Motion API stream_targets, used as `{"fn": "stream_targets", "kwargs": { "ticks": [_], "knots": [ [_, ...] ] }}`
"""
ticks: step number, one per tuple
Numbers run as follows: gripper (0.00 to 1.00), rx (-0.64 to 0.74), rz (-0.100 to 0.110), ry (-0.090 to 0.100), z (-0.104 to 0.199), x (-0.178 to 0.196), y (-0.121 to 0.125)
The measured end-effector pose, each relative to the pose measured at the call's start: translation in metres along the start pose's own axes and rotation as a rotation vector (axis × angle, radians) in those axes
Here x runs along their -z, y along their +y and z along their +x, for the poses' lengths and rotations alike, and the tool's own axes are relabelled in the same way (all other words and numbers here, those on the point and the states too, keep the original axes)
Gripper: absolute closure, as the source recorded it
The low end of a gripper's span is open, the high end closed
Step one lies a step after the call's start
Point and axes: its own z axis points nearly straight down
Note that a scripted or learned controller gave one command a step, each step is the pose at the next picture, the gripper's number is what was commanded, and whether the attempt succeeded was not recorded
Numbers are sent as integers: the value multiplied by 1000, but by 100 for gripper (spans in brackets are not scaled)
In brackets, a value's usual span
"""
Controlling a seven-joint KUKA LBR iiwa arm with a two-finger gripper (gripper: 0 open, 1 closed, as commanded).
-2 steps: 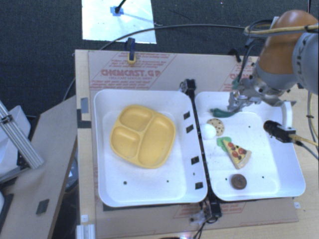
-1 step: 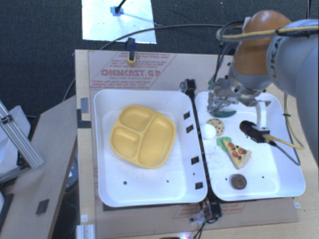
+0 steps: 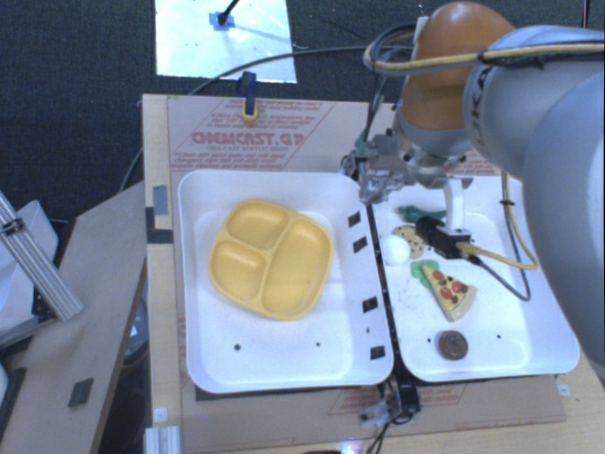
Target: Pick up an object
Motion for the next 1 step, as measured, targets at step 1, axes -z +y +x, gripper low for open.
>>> {"fn": "stream_targets", "kwargs": {
  "ticks": [1],
  "knots": [
    [100,0,3,-1,53,-11,-1]
  ]
}}
